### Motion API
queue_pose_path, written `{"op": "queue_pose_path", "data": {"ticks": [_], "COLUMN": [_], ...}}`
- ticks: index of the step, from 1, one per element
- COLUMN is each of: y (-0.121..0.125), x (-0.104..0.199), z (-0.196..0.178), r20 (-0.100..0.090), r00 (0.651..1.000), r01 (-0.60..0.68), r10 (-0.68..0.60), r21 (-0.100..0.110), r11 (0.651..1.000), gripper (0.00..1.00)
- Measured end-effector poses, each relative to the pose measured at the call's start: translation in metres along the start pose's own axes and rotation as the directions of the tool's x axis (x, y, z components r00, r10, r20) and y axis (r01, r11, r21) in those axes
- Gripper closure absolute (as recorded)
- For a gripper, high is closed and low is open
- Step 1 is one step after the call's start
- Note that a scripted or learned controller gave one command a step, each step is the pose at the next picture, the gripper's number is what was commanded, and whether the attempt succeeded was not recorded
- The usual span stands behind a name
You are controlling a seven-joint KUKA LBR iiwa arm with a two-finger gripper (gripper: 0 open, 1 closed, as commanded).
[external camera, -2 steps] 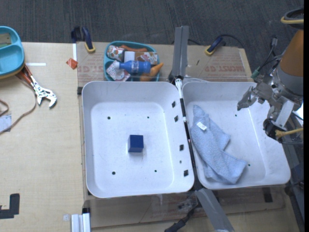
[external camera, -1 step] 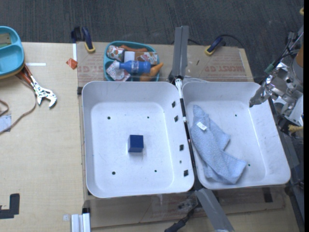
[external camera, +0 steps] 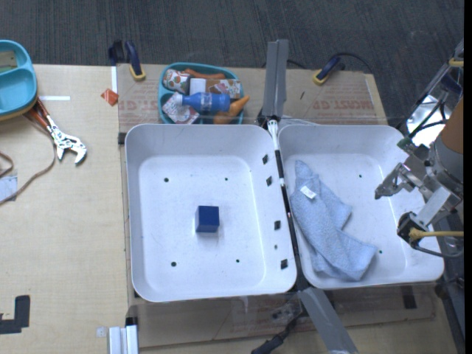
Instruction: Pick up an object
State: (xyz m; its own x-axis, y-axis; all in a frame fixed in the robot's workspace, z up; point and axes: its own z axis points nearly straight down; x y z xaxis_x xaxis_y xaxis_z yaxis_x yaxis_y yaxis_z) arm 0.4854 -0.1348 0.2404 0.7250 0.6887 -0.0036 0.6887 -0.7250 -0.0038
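A small blue cube (external camera: 208, 219) sits near the middle of the left bin (external camera: 147, 198). A crumpled light-blue cloth (external camera: 324, 226) with a white tag lies in the left half of the right bin (external camera: 369, 150). My gripper (external camera: 393, 211) hangs over the right side of the right bin, to the right of the cloth and apart from it. Its two fingers are spread open with nothing between them.
Behind the bins stands a teal tray (external camera: 200, 94) packed with several small items. A wrench (external camera: 65, 144) and a blue dish (external camera: 13, 76) lie on the bench at the left. Clamps (external camera: 131, 57) sit along the back edge.
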Motion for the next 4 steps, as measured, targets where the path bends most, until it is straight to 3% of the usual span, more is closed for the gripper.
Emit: {"op": "queue_pose_path", "data": {"ticks": [1, 2, 3, 4], "y": [0.046, 0.067, 0.125, 0.113], "x": [-0.022, -0.057, 0.095, 0.069], "z": [0.012, -0.072, 0.016, 0.032], "r20": [-0.001, -0.001, 0.0, 0.0], "r00": [0.981, 1.0, 0.982, 0.989], "r01": [-0.195, -0.009, -0.187, -0.148], "r10": [0.195, 0.009, 0.187, 0.148], "r21": [-0.001, -0.003, -0.001, 0.0], "r11": [0.981, 1.0, 0.982, 0.989], "gripper": [0.0, 0.0, 0.0, 0.0]}}
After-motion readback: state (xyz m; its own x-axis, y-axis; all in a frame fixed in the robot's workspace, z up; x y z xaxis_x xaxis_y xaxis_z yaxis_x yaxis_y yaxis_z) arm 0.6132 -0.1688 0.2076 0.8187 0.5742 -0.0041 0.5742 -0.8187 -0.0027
